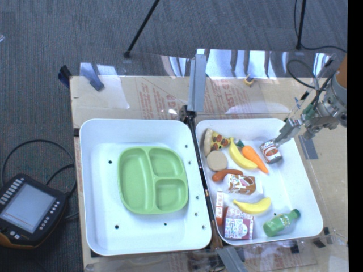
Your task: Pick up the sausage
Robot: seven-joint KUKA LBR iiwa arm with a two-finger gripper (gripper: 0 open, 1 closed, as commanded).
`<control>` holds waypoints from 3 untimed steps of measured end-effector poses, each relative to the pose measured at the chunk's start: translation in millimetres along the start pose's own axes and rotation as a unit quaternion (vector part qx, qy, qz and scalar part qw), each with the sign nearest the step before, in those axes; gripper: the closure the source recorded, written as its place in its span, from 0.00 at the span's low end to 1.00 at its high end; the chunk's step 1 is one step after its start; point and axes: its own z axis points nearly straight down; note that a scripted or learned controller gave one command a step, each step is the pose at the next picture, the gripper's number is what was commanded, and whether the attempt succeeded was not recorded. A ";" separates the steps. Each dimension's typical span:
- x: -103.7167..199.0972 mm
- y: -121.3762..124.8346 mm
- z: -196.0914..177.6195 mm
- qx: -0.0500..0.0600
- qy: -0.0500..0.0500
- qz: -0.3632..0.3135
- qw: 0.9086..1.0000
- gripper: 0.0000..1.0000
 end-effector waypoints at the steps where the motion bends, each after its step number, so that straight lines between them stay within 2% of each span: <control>1: 0.0 0.0 0.0 0.000 0.000 0.000 1.000 0.00; 3: 0.0 0.0 0.0 0.000 0.000 0.000 1.000 0.00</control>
